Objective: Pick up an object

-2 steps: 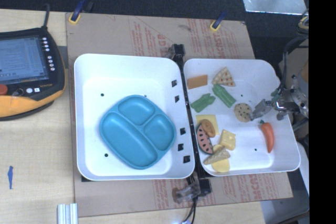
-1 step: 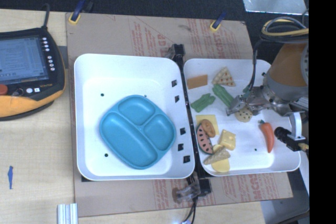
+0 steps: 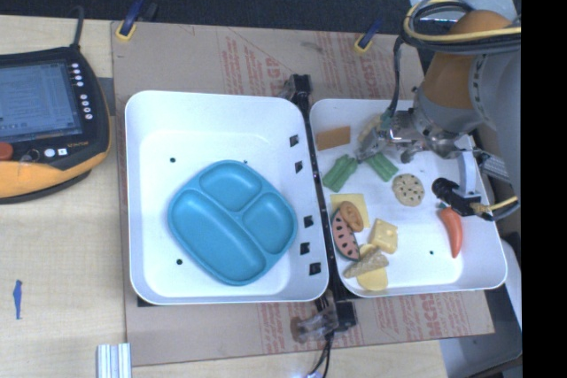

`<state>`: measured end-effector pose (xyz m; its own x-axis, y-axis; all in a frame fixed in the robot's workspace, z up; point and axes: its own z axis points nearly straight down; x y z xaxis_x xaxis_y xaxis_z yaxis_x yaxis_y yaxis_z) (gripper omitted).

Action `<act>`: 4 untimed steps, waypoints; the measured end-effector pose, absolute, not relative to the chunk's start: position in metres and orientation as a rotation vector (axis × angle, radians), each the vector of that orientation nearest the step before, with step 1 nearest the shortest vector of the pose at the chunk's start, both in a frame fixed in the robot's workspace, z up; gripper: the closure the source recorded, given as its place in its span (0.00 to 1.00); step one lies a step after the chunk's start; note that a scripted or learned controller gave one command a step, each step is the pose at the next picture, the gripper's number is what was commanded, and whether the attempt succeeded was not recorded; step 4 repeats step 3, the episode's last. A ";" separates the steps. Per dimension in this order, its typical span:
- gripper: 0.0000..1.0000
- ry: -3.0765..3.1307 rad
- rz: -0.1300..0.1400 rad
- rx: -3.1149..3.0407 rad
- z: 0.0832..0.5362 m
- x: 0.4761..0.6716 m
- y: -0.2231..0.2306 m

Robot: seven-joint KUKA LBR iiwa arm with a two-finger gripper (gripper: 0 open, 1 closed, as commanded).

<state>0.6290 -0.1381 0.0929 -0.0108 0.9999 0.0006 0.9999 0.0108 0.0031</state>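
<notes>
My gripper [image 3: 383, 142] hangs low over the back of the right bin [image 3: 478, 274], under the grey arm with its orange band [image 3: 450, 77]. Right below it lies a small green piece [image 3: 383, 165], and I cannot tell whether they touch. A longer green piece [image 3: 338, 173] lies to its left and a flat brown cracker [image 3: 333, 137] sits at the back left. A round speckled cookie [image 3: 407, 189] rests just in front and to the right of the gripper. I see nothing lifted off the bin floor.
More toy food fills the right bin's front: a yellow cheese slice [image 3: 355, 202], a watermelon slice [image 3: 344, 236], cheese chunks [image 3: 383, 235] and an orange-red carrot [image 3: 454, 232]. A blue divided plate [image 3: 232, 221] lies in the left bin [image 3: 151, 128]. A control pendant [image 3: 44, 115] sits far left.
</notes>
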 end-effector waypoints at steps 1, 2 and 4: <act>0.00 2.233 -0.010 2.226 0.091 0.538 -0.110; 0.00 2.226 0.007 2.208 0.093 0.650 -0.102; 1.00 2.234 -0.006 2.212 0.103 0.645 -0.104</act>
